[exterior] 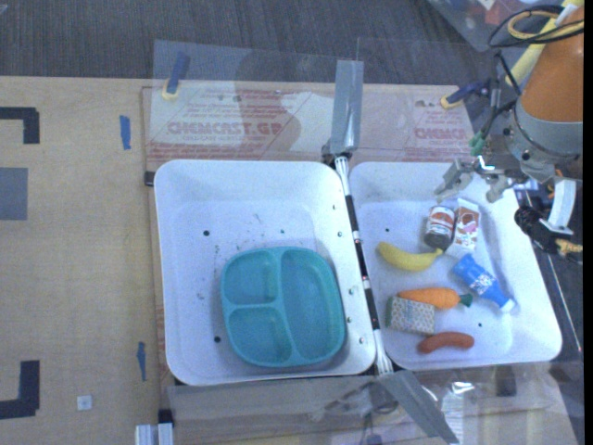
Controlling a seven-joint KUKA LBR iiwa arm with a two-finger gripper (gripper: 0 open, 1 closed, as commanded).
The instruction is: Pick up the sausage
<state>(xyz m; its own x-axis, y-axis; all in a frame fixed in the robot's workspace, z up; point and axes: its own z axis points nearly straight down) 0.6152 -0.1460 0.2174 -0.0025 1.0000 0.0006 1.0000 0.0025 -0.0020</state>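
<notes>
Bench (74,276) carries two white bins side by side; left bin (185,202) holds a teal divided plate (281,307) toward its near edge, slightly right of centre. Right bin (528,327) holds the small stuff. Arm (554,82) with orange band comes in over the right bin's far right corner, gripper (474,179) hanging above the far edge, fingers spread apart, nothing between them. Banana (408,257) lies near the bin's left wall, mid-depth. Blue bottle (482,282) is right of centre, tilted. Carrot (431,297) lies across the middle, green tip touching the bottle end. Dark can (439,227) and a red-white carton (466,227) sit together just under the gripper, far centre. Patterned packet (411,315) just beside the carrot on its near side. Sausage (446,343) lies flat by the near edge, just right of the packet, well apart from the gripper
</notes>
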